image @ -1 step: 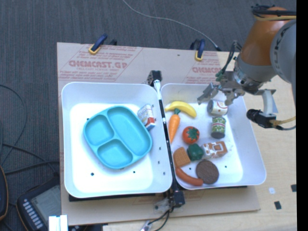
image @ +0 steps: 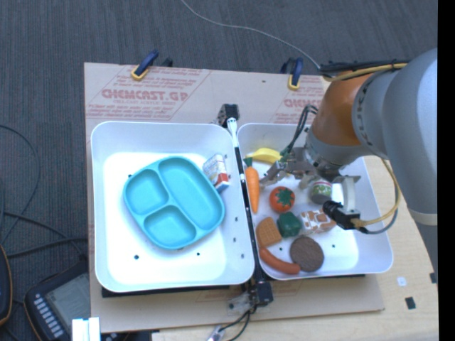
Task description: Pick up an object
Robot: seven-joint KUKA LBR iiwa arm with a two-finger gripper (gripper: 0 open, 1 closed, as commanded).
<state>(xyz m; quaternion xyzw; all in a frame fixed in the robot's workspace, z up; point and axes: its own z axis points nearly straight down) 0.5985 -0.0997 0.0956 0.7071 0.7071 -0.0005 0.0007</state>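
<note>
While my arm (image: 387, 112) hangs over the right bin (image: 373, 258) | left bin (image: 99, 190) holds a blue divided plate (image: 173, 201) | my gripper (image: 295, 168) sits low among the toy food, can't tell its state | tomato (image: 281, 199) just below it, banana (image: 265, 155) beside

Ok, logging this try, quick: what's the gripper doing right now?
Gripper: down in the right bin among the toy food; open or closed cannot be told, nothing seen held.
</note>
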